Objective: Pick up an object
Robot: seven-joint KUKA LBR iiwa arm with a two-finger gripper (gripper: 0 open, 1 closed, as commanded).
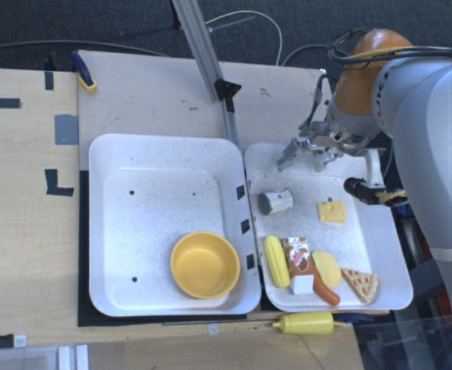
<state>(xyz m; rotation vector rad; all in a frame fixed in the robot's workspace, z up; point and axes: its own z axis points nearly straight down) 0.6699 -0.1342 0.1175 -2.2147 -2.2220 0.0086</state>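
Observation:
My gripper (303, 157) hangs over the far left part of the right bin (380, 230), its two fingers (288, 156) spread apart with nothing between them. Just below it in that bin lies a small grey cylinder (275, 201). A yellow cheese block (332, 212) sits to the cylinder's right. Along the near side of the bin lie a corn cob (276, 260), a red and white box (297, 256), a yellow oval piece (326, 269), a sausage (325, 292) and a pizza slice (360, 284).
The left bin (126, 183) holds a yellow bowl (204, 264) at its near right corner. A yellow mustard bottle (309, 324) lies on the bench in front of the right bin. A metal pole (203, 45) rises between the bins at the back.

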